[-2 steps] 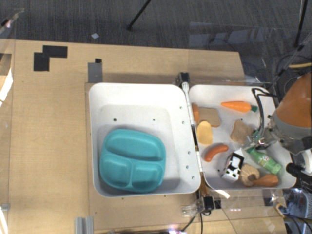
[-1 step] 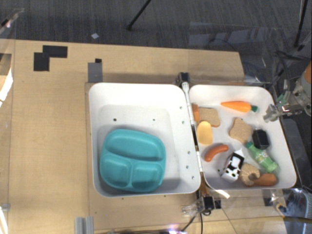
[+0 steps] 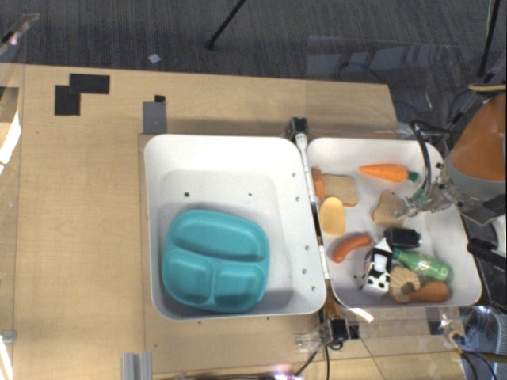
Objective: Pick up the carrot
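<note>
Carrot [image 3: 384, 172] lies flat near the top of the right bin [image 3: 474, 287], with its orange pointy end to the left and its green end to the right. The arm [image 3: 481, 145] comes in from the right, and its end effector [image 3: 417, 204] sits low in the bin, just below the green end of the carrot. The end effector is small and partly hidden here, so how far open it is cannot be told, and no thing can be seen held in it. It is right beside a tan cookie-shaped piece [image 3: 388, 210], maybe touching it. A slice of toast [image 3: 341, 188] lies to the left of the carrot. Below the toast there is a yellow piece [image 3: 333, 215] and a red-orange sausage [image 3: 349, 246]. Lower down there are a black-and-white cow toy [image 3: 379, 269], a green bottle [image 3: 421, 264] and a brown round piece [image 3: 432, 292], all close together. The left bin [image 3: 166, 172] holds a teal tray [image 3: 214, 260] with parts in it. Both bins sit side by side on the wooden tabletop [image 3: 79, 228].
</note>
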`<state>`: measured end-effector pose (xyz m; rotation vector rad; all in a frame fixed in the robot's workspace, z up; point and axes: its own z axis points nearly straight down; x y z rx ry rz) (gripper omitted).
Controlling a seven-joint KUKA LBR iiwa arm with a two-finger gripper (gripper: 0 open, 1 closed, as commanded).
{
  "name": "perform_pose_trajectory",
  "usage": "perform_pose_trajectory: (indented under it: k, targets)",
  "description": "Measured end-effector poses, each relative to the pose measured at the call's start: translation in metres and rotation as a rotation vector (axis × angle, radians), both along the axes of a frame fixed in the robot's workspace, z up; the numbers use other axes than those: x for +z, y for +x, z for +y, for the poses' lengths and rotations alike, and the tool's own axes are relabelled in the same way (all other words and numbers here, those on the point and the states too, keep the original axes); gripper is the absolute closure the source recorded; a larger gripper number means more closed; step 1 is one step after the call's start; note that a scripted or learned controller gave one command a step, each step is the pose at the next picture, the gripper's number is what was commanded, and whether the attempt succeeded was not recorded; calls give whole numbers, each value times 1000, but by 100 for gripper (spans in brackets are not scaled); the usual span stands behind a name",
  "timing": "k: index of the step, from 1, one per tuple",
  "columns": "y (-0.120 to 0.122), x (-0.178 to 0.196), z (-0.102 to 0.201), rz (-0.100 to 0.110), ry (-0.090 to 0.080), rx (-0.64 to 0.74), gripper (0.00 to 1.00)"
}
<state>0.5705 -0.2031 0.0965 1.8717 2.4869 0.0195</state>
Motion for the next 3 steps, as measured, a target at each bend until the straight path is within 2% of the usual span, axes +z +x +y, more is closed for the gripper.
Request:
perform_pose_trajectory:
  k: [1,2,3]
  targets:
    - [67,165,1,2,-2,-16,0]
    - [50,0,-2,17,1,87,0]
    - [95,-12,-5,55,5,64,0]
